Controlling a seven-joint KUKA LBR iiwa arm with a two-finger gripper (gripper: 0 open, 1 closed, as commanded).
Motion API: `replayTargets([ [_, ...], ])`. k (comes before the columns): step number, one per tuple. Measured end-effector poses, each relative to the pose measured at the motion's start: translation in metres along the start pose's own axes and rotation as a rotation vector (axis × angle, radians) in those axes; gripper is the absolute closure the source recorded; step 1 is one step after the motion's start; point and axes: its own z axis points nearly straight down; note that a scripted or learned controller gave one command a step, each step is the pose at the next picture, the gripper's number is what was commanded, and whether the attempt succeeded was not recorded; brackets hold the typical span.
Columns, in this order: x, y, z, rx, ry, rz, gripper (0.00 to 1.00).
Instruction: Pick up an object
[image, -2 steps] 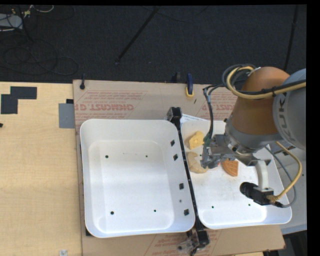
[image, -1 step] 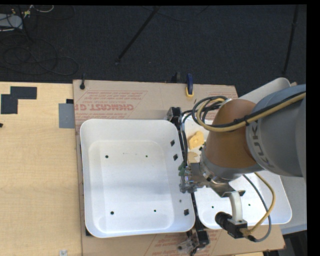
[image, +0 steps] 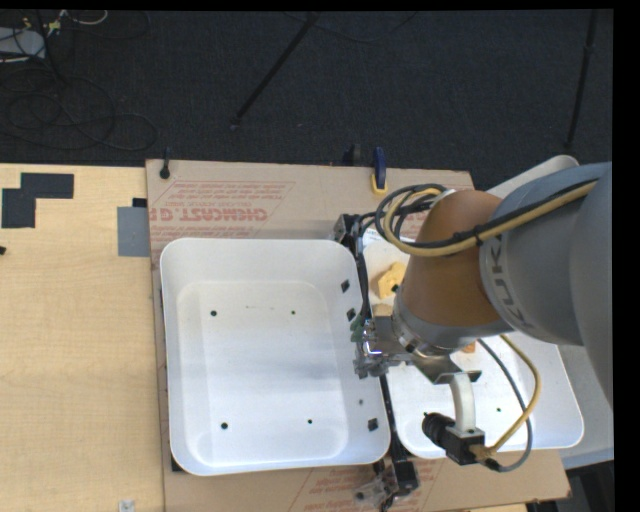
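You have the arm (image: 545, 250) reaching in over the right bin (image: 560, 425), its orange band (image: 450, 265) standing above the wrist and covering much of that bin's floor. The gripper (image: 372, 352) shows as a bit of metal hardware under the wrist, right at the seam where the two bins meet. It is too hidden by the wrist for you to tell whether it stands wide, narrow or closed on anything, and nothing can be seen held in it. The likeliest thing to pick, a yellow object (image: 388, 280), lies in the right bin just behind the gripper, toward the far rim, partly covered by the orange band; its shape is not clear. A small orange piece (image: 467, 347) peeks out on the arm side of the gripper, close under the wrist, too small to name. The left bin (image: 180, 300) lies on the side of the gripper away from the arm, its near wall just beside the tool. A yellow and black cable (image: 524, 395) loops from the wrist down toward you, ending near a black connector (image: 447, 436) on the near side of the gripper. Both bins sit on a cardboard sheet (image: 230, 205), with a blue clamp (image: 379, 170) at its far edge, well behind the tool, and the wooden bench (image: 70, 350) lies beyond the left bin.
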Motion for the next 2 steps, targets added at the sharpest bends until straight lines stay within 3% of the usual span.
replayTargets([
  [2,-0.0096,0.0053,-0.0005,-0.001,0.000,0.001,1.00],
])
